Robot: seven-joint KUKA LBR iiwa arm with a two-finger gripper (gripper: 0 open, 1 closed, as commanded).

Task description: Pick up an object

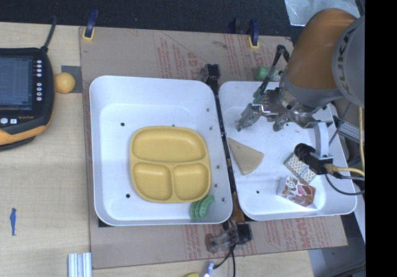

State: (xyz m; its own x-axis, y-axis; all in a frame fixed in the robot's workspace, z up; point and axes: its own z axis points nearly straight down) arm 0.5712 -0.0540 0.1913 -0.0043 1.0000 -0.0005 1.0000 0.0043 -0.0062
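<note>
Partly arm-hidden, claw [248,117] hovers over right bin [347,207].

Left bin [105,145]: a yellow tray [169,163] with three compartments lies flat in the middle, and a small green piece [201,207] sits just off its lower right corner. Right bin [248,207]: a tan wedge [245,156] lies flat near the left wall, with two patterned cards [300,168] [297,190] close together toward the lower right.

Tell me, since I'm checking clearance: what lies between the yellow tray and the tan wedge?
In the camera view, the bins' adjoining walls separate the yellow tray from the tan wedge.
</note>
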